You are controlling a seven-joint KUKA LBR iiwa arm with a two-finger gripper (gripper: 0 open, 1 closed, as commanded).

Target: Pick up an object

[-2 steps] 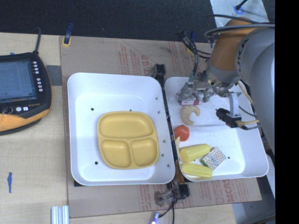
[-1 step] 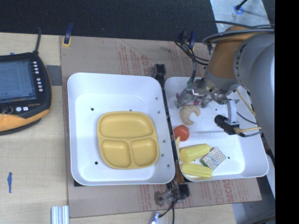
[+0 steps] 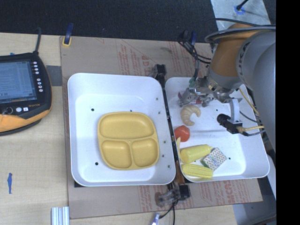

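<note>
My gripper (image 3: pixel 191 97) hangs low over the far left part of the right bin (image 3: pixel 253 149), under the grey arm with its orange band. Just in front of it, touching or nearly touching, lies a beige croissant (image 3: pixel 191 114). Nearer the front along the bin's left side sit a red tomato (image 3: pixel 182 133), a yellow pepper-like piece (image 3: pixel 195 152), a corn cob (image 3: pixel 197 171) and a small patterned block (image 3: pixel 215 159). Nothing shows lifted off the bin floor.
The left bin (image 3: pixel 82 107) holds a yellow divided plate (image 3: pixel 128 139). A teach pendant (image 3: pixel 21 90) lies on the bench at the far left. Black cables and a connector (image 3: pixel 229 123) trail from the wrist over the right bin.
</note>
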